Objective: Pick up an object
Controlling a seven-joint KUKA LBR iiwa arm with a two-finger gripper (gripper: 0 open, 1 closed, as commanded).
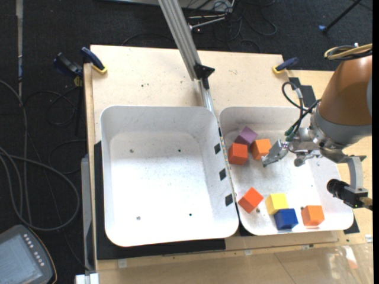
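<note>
Seven small blocks lie in the right bin (331, 218), right of centre in the frame. Toward its upper left corner a purple block (246, 136) touches a red-orange block (238, 153) just below it, and an orange block (260, 148) sits beside both. Along the lower edge of that bin are another red-orange block (250, 199), a yellow block (276, 202) with a blue block (286, 218) touching it below, and an orange block (312, 215) a little to the right.

Reaching in from the right edge, the grey arm's gripper (273, 154) hangs just beside the upper orange block, its tip touching or nearly touching the block's right side. Whether its fingers are spread or closed I cannot tell from here, and no block sits visibly between them.

Filling the middle of the frame, the left bin (109, 158) lies against the right one.
</note>
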